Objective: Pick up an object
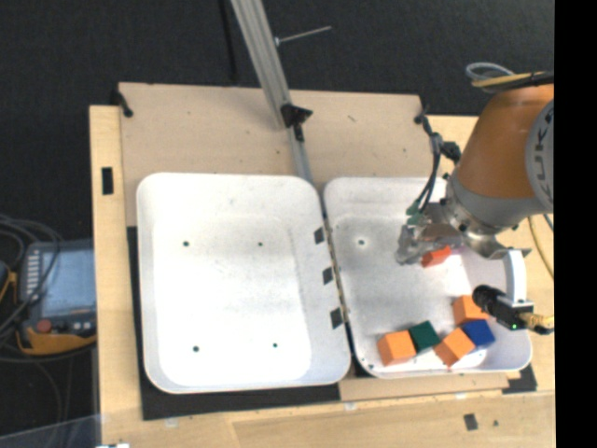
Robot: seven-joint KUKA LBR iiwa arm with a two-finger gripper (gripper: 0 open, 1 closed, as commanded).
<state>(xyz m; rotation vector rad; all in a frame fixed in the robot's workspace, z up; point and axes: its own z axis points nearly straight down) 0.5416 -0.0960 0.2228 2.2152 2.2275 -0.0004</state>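
My gripper (422,244) hangs over the middle of the right bin (371,192), under the grey and orange arm. A small red block (436,258) shows right at its lower right tip, touching or nearly touching it; whether it is gripped I cannot tell. Along the bin's front right corner lie an orange block (396,345), a dark green block (424,334), a second orange block (456,345), a blue block (478,332) and a third orange block (466,307).
The left bin (154,250) sits beside the right one, joined by small clips. A slanted metal rail (266,59) rises behind the bins. A black cable plug (494,303) hangs near the blocks. A handheld pendant (56,292) lies off the bench's left.
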